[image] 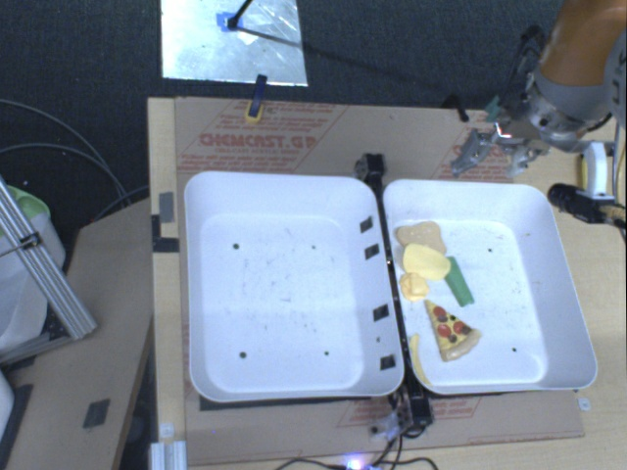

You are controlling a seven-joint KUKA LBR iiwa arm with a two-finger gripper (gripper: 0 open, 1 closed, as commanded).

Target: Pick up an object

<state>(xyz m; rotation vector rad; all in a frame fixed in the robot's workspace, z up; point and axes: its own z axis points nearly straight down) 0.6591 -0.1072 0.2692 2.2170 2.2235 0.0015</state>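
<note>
The right bin [519, 213] holds several toy foods near its left wall. A tan bread slice [420, 234] lies at the top, with a yellow round piece [427, 260] below it and a small yellow lump [413, 285] under that. A green stick [458, 284] lies beside them, and a pizza slice [454, 330] sits lower. A thin yellow strip [414, 352] hugs the left wall. My gripper [493, 155] hangs above the bin's far rim at the upper right, away from the foods, fingers spread with nothing between them.
The left bin [284, 282] sits beside the right one, joined by a black clamp strip [384, 282]. Both rest on a cardboard sheet [265, 140]. A metal plate [233, 25] lies at the back. An aluminium frame [39, 262] stands at the left.
</note>
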